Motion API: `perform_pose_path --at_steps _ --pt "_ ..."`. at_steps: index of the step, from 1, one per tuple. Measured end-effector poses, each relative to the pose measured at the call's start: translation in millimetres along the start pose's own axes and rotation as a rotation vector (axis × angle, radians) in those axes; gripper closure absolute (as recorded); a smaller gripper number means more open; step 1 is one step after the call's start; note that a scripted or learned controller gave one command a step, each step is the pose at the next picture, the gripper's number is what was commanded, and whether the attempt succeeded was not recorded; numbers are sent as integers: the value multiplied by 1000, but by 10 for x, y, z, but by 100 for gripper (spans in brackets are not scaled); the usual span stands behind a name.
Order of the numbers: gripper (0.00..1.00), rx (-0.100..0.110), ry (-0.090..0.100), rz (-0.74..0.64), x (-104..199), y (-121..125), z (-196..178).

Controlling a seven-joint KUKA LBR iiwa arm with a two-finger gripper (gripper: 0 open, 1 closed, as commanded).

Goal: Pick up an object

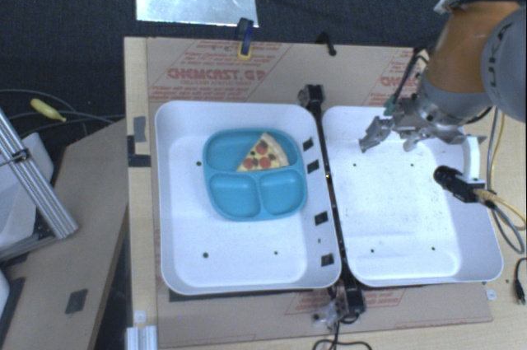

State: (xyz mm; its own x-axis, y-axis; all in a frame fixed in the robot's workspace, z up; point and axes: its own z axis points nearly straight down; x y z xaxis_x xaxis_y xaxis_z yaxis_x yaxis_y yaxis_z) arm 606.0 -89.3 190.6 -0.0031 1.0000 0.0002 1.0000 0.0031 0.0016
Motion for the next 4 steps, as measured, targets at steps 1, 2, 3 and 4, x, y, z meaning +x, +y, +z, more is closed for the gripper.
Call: perform_pose_path --at_steps 1,2,3,4 --pt "0 5 3 -7 849 -497 69" --pt "0 -5 3 -6 1228 -1061 -901" --pt "0 -20 5 -4 1487 -1176 -2923" --pt "100 -6 1 -8 1481 -1176 -2946"
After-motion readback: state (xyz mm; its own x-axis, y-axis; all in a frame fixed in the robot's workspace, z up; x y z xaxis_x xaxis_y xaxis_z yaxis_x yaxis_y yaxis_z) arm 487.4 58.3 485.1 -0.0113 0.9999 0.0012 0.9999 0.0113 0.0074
